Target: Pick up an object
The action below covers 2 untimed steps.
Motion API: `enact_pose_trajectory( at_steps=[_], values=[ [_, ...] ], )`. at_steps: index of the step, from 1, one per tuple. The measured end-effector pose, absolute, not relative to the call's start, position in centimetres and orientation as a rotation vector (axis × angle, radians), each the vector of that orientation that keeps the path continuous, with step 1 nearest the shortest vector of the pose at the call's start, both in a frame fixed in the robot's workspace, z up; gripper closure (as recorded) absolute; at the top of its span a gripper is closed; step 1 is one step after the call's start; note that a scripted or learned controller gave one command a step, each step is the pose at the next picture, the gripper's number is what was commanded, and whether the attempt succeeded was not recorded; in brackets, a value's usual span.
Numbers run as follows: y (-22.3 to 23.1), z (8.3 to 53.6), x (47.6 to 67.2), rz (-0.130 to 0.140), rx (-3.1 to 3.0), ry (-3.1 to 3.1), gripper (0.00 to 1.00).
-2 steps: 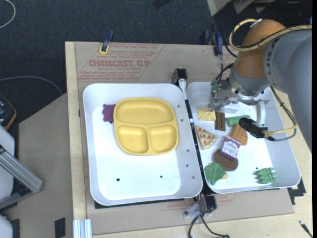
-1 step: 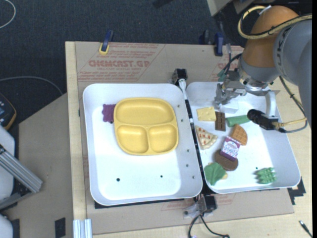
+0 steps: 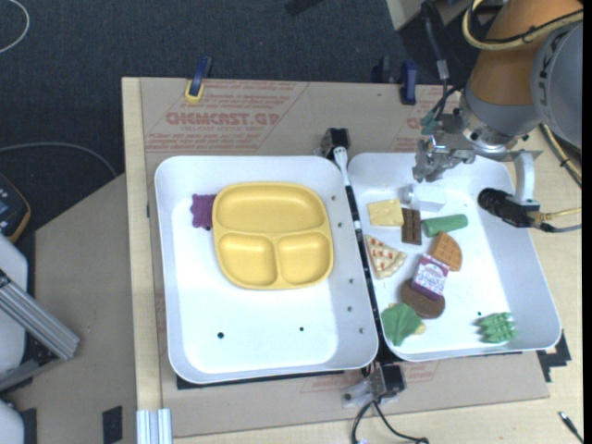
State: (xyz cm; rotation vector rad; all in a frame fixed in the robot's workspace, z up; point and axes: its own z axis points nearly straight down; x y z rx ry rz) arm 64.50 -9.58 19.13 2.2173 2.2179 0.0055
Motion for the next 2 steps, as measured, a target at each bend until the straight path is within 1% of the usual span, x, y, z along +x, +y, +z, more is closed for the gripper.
enact_pose_trajectory(
  at_steps=[1,2],
  values=[
    [-9.6,22.8,64.6,0.006,2.216,2.218,1.00],
    [-6.1,22.1,60.3,-0.003,2.222,2.228,1.00]
  ],
)
